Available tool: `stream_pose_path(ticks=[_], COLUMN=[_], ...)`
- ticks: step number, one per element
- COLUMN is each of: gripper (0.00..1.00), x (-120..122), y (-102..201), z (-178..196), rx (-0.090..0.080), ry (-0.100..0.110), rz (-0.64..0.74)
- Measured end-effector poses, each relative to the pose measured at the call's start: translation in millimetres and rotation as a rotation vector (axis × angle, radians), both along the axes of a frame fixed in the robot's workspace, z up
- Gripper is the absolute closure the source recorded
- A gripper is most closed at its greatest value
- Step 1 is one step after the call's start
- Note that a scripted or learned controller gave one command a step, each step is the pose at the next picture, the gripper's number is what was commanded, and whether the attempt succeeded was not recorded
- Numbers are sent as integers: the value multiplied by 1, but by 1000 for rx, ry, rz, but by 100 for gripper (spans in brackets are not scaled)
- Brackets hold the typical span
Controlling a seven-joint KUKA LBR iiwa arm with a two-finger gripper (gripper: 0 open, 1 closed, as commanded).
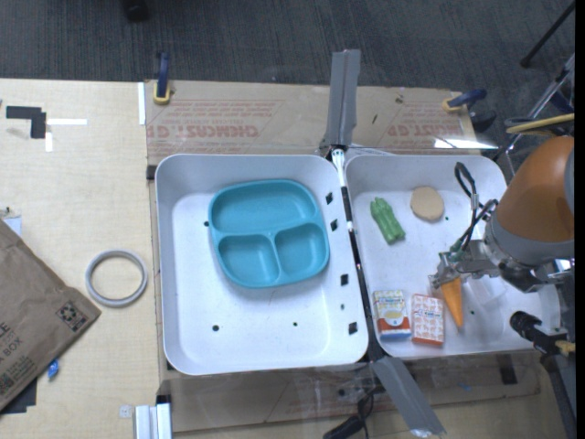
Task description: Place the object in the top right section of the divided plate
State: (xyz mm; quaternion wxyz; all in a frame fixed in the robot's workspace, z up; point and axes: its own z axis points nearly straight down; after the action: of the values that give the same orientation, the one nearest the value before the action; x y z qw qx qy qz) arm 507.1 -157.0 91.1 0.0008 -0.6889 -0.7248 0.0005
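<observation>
The gripper (450, 277) hangs low over the right bin (484, 176), directly above the broad end of an orange carrot-shaped toy (454, 305) that tapers toward the near wall. The metal parts crowd the top of the toy, so whether the gripper is spread or closed on it cannot be told from this slanted view; no grasp can be claimed. The carrot seems to be the object in hand, judging by the gripper's position, though the task does not name it.

The divided plate (269, 232) lies flat in the left bin (183, 273), well apart from the carrot, across the walls where the two bins meet. It is a smooth teal plastic dish with rounded corners: one long compartment along its far side and two smaller ones nearer the camera. The target section is presumably at its far right, so the carry must clear the divider and end near that bin's right wall.

Other toys share the right bin: a ribbed green vegetable (388, 220), a pale round biscuit-like disc (427, 204), and two small printed cartons (409, 316) just beside the carrot, close enough to be nudged. On the bench to the left rest a roll of tape (116, 276) and a brown cardboard box (32, 323).
</observation>
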Motion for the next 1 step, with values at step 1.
stream_pose_path(ticks=[1], gripper=[100], x=[19], y=[31], z=[1], rx=[0], ry=[-2], rz=[373])
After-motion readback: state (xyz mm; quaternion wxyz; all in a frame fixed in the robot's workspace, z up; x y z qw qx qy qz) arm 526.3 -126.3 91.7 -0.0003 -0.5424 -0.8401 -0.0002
